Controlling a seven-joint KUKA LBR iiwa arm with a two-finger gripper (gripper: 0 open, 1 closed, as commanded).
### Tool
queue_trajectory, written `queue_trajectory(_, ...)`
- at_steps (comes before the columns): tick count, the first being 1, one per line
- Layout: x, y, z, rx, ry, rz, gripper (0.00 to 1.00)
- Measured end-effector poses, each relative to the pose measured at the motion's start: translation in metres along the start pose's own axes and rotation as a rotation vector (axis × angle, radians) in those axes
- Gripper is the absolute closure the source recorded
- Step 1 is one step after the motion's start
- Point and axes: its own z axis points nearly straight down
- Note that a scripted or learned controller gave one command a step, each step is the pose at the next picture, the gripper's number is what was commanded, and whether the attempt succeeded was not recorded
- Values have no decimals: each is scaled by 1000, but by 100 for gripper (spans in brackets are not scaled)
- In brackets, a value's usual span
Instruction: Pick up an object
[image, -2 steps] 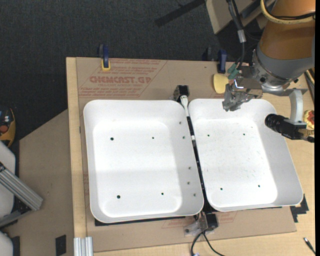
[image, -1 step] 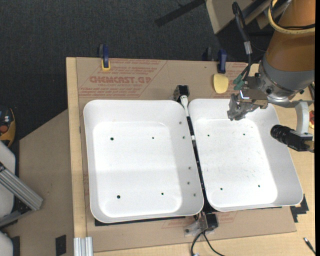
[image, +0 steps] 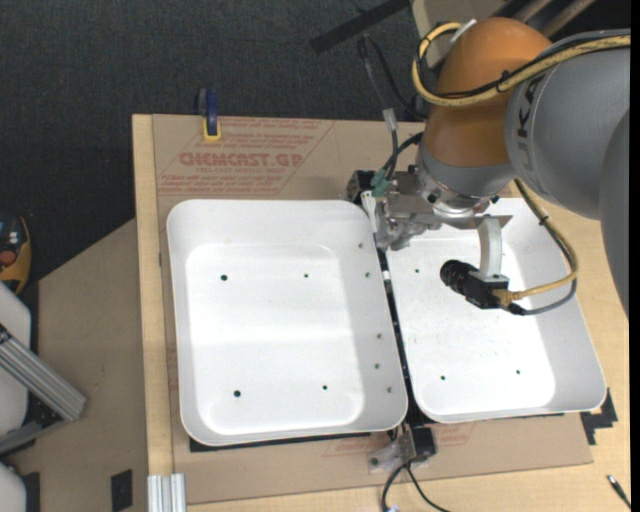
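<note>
Arm (image: 520, 90) reaches over the right bin (image: 500, 370), gripper (image: 400, 225) at that bin's upper-left corner. Gripper state: cannot tell. No object identifiable in that bin; left bin (image: 270, 320) beside it.

The grey arm (image: 575, 110) enters from the upper right of the frame, orange band on top, its claw (image: 395, 222) pointing down near upper centre.

A blue clamp (image: 208, 105) grips the brown board (image: 250, 160) beneath two white bins (image: 270, 320)
</note>
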Motion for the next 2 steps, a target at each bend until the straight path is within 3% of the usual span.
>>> queue_trajectory(1,-32,34,-171,-33,-4,7,100)
queue_trajectory(2,-6,60,-61,2,-2,5,100)
